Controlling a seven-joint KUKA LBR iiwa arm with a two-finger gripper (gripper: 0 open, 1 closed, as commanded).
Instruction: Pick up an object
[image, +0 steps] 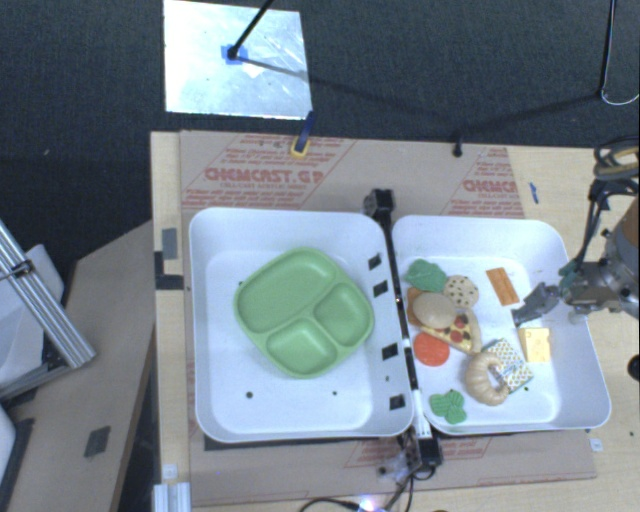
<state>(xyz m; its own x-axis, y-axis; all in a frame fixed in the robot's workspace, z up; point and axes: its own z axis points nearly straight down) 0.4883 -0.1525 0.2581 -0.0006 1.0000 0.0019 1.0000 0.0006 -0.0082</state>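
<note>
The claw (532, 303) is hanging over the right bin (575, 250), just above the yellow cheese slice (536, 344) by the right wall; whether it is apart or together, I cannot tell. The best way on is probably lowering straight onto the cheese, staying clear of the orange cracker (502, 285) farther back and the wrapped packet (510, 362) to its left.
</note>
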